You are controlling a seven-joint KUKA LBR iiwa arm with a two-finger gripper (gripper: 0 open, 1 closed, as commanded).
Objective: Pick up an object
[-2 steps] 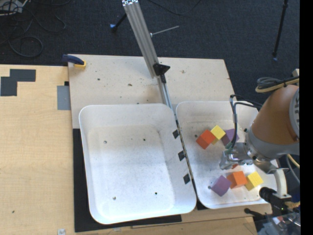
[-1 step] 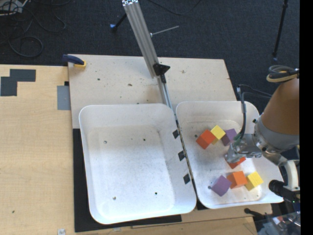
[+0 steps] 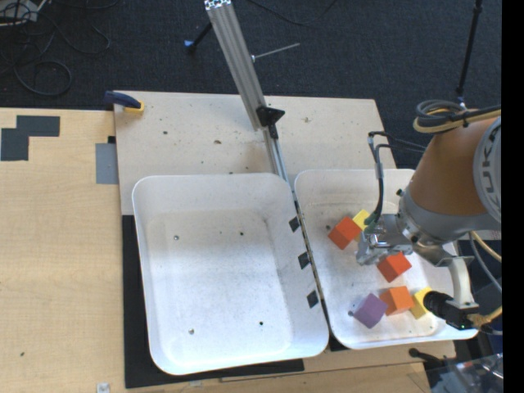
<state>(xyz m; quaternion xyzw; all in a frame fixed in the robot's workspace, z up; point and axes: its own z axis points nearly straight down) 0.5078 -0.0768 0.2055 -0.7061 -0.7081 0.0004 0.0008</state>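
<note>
Nearest the lens, a purple block [image 3: 369, 310] sits tilted cornerwise in the right bin [image 3: 327, 211], touching an orange cube [image 3: 399, 300] beside a yellow piece [image 3: 421, 303]. Up from them, a matte red cube [image 3: 395, 266] lies just beside the metal gripper [image 3: 373, 248]; another orange-red cube [image 3: 345, 232] and a yellow block [image 3: 361, 219] lie beyond.

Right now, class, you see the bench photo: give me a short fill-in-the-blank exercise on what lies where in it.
1. All the blocks lie in the ___ bin.
2. The purple block touches an ___ block.
3. The pincer hangs between the orange block and the ___ block.

Missing words: right; orange; red
</note>
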